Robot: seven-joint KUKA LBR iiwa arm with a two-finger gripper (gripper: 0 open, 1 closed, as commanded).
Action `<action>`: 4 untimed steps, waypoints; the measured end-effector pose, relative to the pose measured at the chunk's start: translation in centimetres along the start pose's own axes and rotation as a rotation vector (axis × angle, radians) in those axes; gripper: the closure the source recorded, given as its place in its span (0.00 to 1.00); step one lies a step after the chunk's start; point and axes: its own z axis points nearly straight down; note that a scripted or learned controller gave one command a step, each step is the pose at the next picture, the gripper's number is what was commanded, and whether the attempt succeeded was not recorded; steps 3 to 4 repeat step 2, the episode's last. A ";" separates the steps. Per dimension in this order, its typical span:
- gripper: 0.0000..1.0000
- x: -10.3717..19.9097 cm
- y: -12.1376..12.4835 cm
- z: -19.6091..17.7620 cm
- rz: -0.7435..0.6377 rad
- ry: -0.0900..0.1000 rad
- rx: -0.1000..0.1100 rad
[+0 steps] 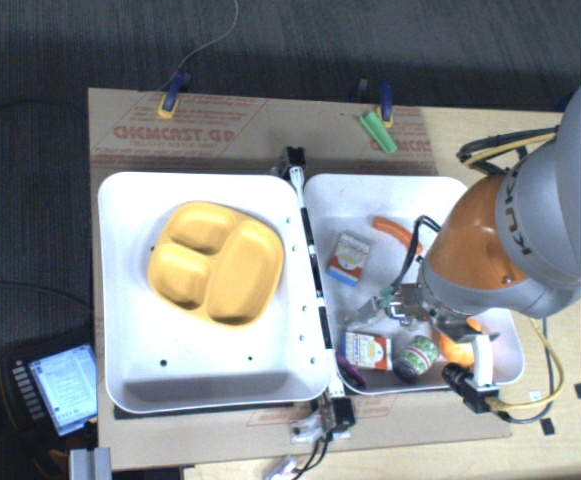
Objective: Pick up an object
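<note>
At the near edge of the right white bin we see a red-and-white carton beside a green-and-dark round object. Just above them hangs the gripper; we cannot tell its state. Farther back lies a small orange-and-blue box.

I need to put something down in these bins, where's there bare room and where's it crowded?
The left bin has bare floor along its near edge and down its left side, around the yellow divided dish. In the right bin, the far strip above the small carton and orange carrot is free. Its near half is crowded: red carton, green ball and the arm.
</note>
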 end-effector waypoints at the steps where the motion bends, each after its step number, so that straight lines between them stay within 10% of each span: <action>1: 0.00 0.3 0.0 0.0 0.004 -0.007 -0.002; 4: 0.00 0.3 0.0 0.0 0.004 -0.006 -0.002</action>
